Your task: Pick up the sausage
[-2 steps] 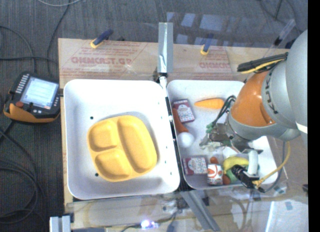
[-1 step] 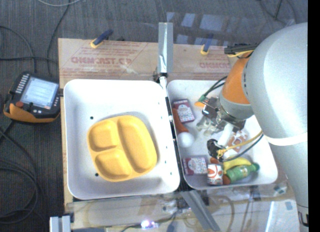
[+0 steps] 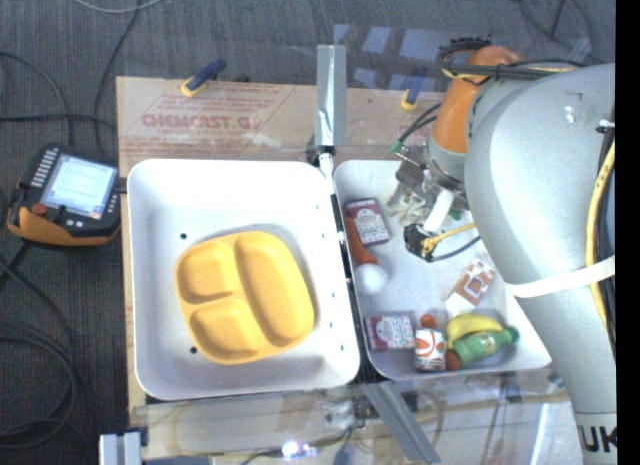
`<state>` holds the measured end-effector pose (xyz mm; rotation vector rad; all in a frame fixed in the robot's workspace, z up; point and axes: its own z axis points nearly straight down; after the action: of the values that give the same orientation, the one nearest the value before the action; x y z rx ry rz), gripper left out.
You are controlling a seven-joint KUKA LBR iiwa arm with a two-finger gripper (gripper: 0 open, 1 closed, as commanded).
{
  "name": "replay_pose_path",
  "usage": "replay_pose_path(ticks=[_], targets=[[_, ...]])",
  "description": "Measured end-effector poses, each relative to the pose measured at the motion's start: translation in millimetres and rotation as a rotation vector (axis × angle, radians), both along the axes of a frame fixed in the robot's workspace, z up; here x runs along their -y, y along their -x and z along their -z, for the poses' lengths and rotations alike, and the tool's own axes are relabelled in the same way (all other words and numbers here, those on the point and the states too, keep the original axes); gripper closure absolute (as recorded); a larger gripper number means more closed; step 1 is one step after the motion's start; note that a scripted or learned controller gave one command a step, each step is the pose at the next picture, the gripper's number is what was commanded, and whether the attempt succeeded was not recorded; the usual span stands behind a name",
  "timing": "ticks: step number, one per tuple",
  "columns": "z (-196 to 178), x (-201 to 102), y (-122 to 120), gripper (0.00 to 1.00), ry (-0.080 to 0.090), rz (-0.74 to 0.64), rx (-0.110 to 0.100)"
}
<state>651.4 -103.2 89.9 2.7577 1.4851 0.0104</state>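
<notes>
— Grey gripper (image 3: 425, 203), hovering over right bin (image 3: 530, 353), nothing visibly gripped; open or closed: cannot tell.
— Sausage (image 3: 358, 247)?
— At nine o'clock, along the bin's left wall, not yet reached. Needs approach, then descent.
— In the way?
— White ball (image 3: 372, 278) touching its lower end, packet (image 3: 368, 221) just beside.

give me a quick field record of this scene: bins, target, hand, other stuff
left bin: holds a yellow divided tray
right bin: holds the small items
sausage: reddish, by right bin's left wall, beside a white ball
hand: above right bin's upper part, apart from sausage
other items: two dark red packets, banana, green bottle, can
</notes>
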Motion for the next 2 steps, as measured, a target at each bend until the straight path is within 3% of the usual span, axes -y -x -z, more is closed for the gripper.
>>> replay_pose_path(ticks=[1,2], targets=[[-1,-1,56,0.0,0.001,-0.084,0.001],[-2,20,163,0.0,-0.001,-0.032,0.004]])
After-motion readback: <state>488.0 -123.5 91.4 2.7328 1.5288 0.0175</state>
